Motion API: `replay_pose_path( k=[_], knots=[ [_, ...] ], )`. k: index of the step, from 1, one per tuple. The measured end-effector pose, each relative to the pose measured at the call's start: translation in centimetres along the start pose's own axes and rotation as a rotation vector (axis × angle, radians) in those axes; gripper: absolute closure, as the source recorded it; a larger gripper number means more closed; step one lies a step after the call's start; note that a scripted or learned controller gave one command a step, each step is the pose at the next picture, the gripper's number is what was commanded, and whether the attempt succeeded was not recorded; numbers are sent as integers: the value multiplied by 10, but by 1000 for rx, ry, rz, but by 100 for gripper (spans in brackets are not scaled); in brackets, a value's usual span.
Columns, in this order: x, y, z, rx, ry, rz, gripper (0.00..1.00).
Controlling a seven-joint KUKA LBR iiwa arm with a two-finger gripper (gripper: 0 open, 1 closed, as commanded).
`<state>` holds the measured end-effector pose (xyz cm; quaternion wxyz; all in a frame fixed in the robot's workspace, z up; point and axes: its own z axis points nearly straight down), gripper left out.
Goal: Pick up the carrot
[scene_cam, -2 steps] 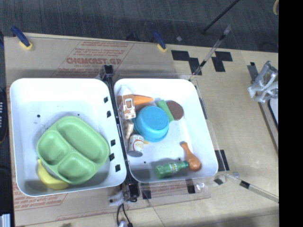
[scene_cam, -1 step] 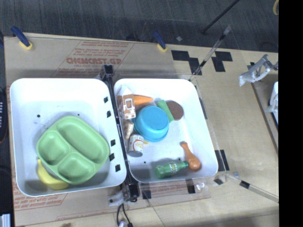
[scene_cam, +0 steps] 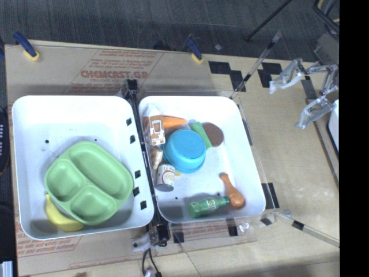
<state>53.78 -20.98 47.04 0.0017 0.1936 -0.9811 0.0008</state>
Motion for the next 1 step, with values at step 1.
replay_pose_path(
  k=[1],
  knots=[
    [-45, -19, -53, 5, -9, -31, 0]
  ],
)
